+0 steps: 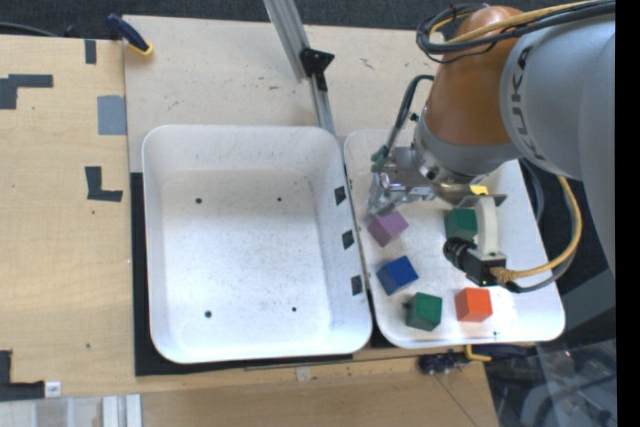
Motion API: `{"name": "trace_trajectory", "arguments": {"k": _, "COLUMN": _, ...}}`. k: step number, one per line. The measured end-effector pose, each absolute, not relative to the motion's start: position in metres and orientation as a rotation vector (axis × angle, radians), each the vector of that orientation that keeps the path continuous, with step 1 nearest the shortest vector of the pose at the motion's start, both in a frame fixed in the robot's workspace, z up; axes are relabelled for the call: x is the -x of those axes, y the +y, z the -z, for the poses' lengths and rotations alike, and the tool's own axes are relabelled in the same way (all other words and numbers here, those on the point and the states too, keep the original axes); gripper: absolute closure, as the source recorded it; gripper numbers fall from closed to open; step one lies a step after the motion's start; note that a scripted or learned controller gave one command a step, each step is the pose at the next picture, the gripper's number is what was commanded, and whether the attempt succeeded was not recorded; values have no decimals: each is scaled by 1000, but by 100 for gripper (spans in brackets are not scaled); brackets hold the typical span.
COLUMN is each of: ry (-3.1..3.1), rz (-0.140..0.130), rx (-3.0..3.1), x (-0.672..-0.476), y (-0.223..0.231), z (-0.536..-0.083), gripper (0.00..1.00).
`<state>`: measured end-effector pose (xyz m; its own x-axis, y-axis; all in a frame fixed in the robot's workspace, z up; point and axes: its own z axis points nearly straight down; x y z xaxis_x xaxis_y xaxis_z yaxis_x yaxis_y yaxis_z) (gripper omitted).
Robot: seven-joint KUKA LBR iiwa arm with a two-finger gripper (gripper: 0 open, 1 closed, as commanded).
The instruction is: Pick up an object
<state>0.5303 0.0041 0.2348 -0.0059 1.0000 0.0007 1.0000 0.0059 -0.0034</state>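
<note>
On the bench, in the right bin, my end effector touches the purple block, whether gripping I cannot tell.

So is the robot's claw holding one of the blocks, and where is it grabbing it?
It cannot be told. The gripper sits right above the purple block, at its top edge, but the view does not show the block between its fingers.

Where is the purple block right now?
The purple block lies in the right bin, near its left wall, directly below the gripper in the camera view, with the blue block just in front of it.
</note>
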Motion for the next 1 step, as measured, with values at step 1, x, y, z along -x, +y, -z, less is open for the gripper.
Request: {"name": "trace_trajectory", "arguments": {"k": 1, "ry": -2229, "rz": 1, "rx": 2211, "x": -548, "y": 64, "z": -239, "gripper": 100}}
